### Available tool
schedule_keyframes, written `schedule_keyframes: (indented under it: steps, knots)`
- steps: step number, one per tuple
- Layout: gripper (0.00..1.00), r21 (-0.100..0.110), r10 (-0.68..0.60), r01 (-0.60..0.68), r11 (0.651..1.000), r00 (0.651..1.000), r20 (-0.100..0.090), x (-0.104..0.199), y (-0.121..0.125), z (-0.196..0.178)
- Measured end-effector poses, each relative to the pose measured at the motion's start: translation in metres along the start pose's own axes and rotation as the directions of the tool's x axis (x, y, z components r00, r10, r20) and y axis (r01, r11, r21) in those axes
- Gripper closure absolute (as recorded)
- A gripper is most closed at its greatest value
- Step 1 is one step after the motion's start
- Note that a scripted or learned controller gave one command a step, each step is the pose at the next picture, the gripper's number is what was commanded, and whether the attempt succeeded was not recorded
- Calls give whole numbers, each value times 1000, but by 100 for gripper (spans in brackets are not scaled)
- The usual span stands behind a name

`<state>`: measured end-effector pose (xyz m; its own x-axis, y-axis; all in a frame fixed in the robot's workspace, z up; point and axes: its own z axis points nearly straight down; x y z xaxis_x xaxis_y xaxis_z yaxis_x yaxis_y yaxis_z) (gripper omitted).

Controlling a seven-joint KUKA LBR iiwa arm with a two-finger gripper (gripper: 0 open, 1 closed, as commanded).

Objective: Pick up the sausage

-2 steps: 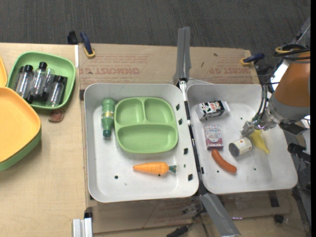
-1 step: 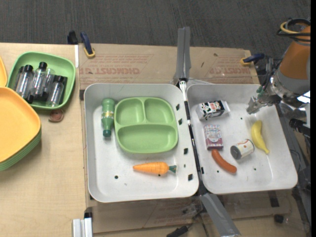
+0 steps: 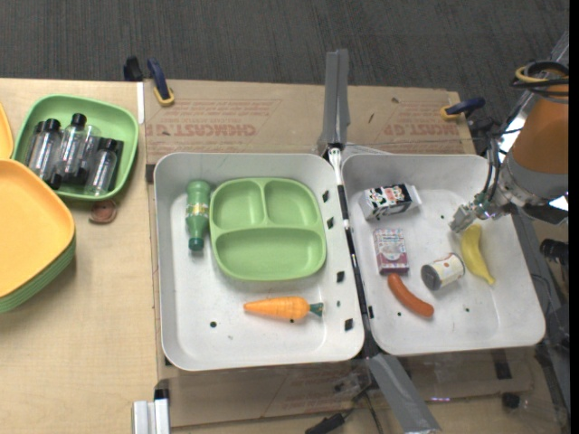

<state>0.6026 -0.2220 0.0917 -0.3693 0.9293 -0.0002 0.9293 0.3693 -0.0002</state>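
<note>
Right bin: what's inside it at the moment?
Inside the right bin: the sausage, a banana, a small can, a pink packet and a black-and-white carton. The gripper covers the floor by the banana's top.

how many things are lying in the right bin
5 in the right bin: a small carton at the back, a pink packet below it, the sausage in front, a can beside it, and a banana rightmost.

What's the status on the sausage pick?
Gripper above right bin, by yellow banana, holding nothing. Red-orange sausage lies untouched on bin floor. Small white can close beside it.
</note>
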Motion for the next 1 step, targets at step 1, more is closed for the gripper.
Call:
schedule_keyframes:
  steps: [1]
  knots:
    - [100, -1, -207, 207, 978, 978, 1, 11, -30, -1]
